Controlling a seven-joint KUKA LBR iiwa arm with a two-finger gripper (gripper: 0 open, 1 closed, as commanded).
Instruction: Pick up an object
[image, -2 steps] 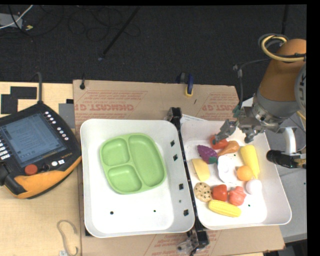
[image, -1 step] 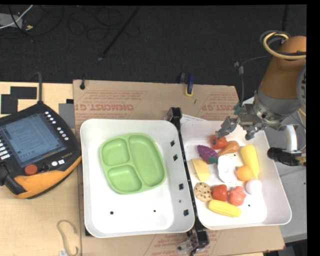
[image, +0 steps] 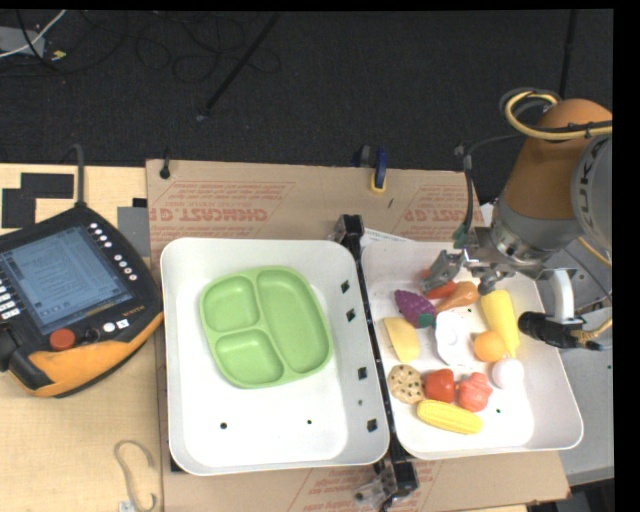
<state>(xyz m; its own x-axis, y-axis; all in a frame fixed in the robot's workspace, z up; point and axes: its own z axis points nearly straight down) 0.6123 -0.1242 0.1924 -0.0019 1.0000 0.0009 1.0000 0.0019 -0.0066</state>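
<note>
Nothing is lifted yet: we see our gripper (image: 447, 268) low over the right bin (image: 560, 420), at the carrot (image: 457, 295) among the toy foods, but we cannot tell its grasp, so picking remains.

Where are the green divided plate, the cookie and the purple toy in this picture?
green divided plate (image: 265, 327): camera view, on the ridge where its three compartments meet.
cookie (image: 405, 383): camera view, on the middle of its speckled top.
purple toy (image: 413, 305): camera view, on the middle of its body.
</note>
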